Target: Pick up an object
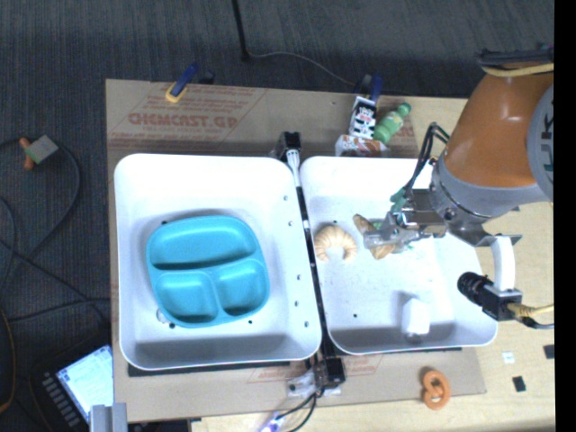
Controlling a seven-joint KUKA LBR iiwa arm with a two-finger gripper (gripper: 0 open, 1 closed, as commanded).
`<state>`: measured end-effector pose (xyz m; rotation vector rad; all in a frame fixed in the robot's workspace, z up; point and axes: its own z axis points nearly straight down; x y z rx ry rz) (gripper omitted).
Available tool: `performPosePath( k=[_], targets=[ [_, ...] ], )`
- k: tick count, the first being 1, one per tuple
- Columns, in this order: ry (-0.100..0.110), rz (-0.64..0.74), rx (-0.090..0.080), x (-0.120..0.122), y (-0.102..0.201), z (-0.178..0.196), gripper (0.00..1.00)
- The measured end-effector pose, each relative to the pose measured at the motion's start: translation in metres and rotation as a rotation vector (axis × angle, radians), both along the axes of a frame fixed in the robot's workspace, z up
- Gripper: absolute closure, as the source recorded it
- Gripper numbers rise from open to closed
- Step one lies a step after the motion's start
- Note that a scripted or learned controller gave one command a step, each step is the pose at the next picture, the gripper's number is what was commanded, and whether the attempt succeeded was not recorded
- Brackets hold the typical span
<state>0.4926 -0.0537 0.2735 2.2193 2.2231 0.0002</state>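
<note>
Inspecting the right bin (450, 331), the gripper (392, 233) sits low over its middle, reaching in from the right under the grey and orange arm (495, 142). A small tan object (382, 248) lies at or just under the fingertips, touching or nearly touching them. Whether the jaws are spread or closed cannot be told at this slant, nor whether the tan object is actually between them; no hold is confirmed.

Just to the left, a croissant-shaped pastry toy (334, 239) rests on the bin floor near the divider between the bins. A white block (415, 316) sits near the front wall of the same bin, well apart from the gripper. The left bin (135, 241) holds a blue sectioned tray (209, 268), far from the work.

Risks, as judged:
- The tan object is small and lies low. A closing grip placed slightly off centre would likely pinch an edge and squeeze it out sideways.
- The pastry toy is close by. A finger on that side could nudge it or catch it, giving a two-object jam or none held.
- The white block blends with the bin floor, so it is a poor fallback target.
- A lift begun before a firm closure would probably leave the object in the bin.
</note>
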Motion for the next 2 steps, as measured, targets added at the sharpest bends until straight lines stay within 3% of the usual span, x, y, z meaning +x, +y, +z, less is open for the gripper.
performPosePath(
  k=[1,2],
  targets=[
    [0.003,-0.002,0.0,0.058,0.029,-0.056,1.0],
    [0.0,0.0,-0.001,0.164,0.061,-0.041,1.0]
  ],
)
